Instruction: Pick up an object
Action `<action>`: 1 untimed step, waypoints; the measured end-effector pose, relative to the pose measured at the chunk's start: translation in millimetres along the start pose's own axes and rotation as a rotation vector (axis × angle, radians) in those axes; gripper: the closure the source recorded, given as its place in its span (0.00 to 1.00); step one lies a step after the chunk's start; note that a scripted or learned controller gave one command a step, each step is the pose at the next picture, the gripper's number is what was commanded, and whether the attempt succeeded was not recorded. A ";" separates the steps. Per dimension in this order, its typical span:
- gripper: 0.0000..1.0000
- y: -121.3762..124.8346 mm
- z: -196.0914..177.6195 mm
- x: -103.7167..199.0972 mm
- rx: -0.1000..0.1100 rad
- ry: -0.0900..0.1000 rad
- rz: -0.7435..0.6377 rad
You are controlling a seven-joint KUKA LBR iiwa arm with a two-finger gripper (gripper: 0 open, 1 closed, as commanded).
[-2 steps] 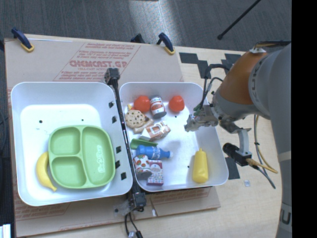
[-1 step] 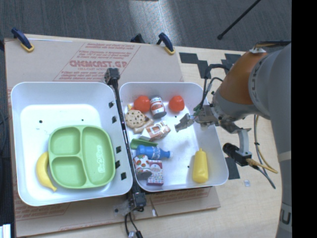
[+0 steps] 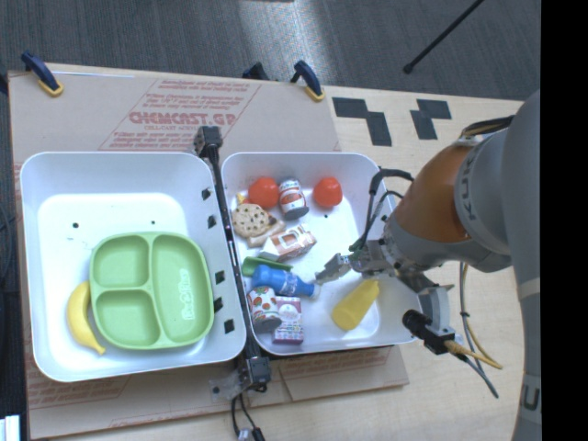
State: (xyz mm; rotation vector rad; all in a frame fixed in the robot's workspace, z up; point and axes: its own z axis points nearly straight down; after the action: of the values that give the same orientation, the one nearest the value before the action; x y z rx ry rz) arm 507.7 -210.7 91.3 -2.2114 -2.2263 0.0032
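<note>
- Reaching in from the right, the arm (image 3: 459, 209) hung over the right bin (image 3: 363, 165); orange band sat above the wrist.
- Left bin (image 3: 37, 246) held a green divided tray (image 3: 152, 290), w/ a banana (image 3: 81, 318) touching its left edge.
- Right bin held a yellow bottle (image 3: 356, 304), blue bottle (image 3: 283, 280), small carton (image 3: 288, 321), cookie (image 3: 249, 220), two red balls (image 3: 264, 192) and (image 3: 328, 191).
- Gripper (image 3: 333, 269) was low, just above the yellow bottle, beside the blue bottle; finger state: cannot tell. Nothing seen clamped.
</note>
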 end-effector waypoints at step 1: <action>1.00 0.9 -10.5 0.0 0.000 -0.001 -0.004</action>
State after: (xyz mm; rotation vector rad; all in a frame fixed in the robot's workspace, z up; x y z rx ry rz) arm 508.7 -210.7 101.7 -2.2076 -2.2309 0.0036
